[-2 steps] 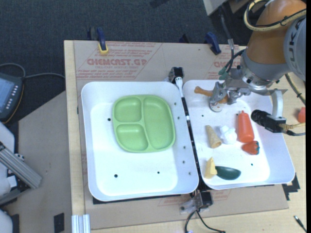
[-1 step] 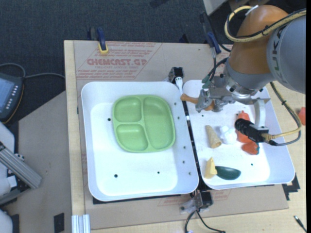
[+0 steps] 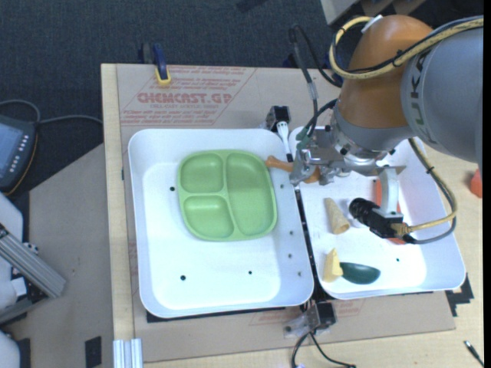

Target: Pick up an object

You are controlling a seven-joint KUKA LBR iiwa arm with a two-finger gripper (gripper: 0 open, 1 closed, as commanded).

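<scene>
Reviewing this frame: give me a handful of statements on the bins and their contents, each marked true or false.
1. The green divided plate lies in the left bin. True.
2. The plate has two compartments. False: it has three.
3. The dark teal object lies in the right bin. True.
4. The arm hangs over the left bin's far-left corner. False: it is over the right bin, near the divide between the bins.
5. The beige cone-shaped piece rests on the plate. False: it lies in the right bin.
</scene>
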